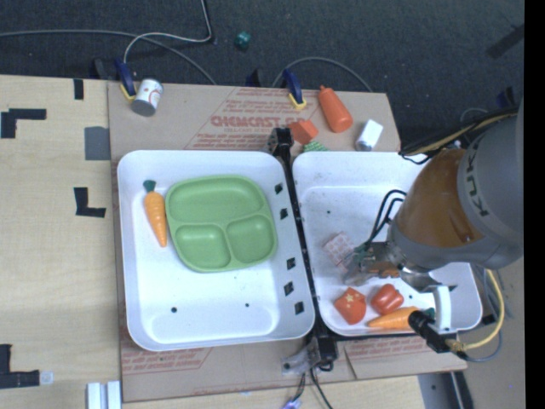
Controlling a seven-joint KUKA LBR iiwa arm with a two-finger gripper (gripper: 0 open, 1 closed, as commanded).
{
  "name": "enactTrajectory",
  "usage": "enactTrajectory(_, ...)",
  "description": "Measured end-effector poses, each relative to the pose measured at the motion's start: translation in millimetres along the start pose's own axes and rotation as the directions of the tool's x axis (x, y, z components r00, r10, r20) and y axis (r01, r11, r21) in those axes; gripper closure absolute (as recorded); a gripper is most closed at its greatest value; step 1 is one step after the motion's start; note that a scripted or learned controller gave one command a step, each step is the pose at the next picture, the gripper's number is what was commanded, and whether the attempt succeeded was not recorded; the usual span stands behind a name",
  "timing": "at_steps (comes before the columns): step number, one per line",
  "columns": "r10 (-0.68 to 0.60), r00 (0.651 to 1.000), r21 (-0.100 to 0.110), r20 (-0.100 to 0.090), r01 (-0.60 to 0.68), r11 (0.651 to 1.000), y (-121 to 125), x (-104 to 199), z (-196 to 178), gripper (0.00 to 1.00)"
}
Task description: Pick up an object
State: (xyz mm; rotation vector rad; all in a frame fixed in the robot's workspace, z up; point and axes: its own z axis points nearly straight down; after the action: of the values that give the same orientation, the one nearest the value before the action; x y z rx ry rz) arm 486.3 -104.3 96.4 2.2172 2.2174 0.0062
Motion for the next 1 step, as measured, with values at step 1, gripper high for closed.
enactTrajectory(1,0.001,1.000,0.008,0.000,-0.001,1.000,17.2,-55.7,-18.9,1.00)
